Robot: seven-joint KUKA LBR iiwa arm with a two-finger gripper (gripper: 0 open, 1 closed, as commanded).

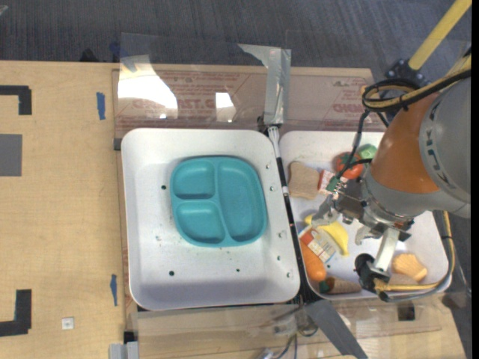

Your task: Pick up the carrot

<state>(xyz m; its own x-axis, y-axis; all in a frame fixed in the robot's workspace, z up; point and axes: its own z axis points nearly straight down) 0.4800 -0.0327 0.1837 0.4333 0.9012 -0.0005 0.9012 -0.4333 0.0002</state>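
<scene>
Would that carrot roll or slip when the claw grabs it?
Probably both. The carrot looks rounded and smooth, so it may roll or squirt out of a pinch. It lies against the bin wall beside other toys, which may limit rolling but crowd the grasp.

Banana [336, 236] and bin wall [293, 223] crowd the carrot [315, 264]; left bin [150, 200] roomy.

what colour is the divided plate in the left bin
Teal, or blue-green. The plate lies in the white left bin, shown plainly in the camera view.
</scene>
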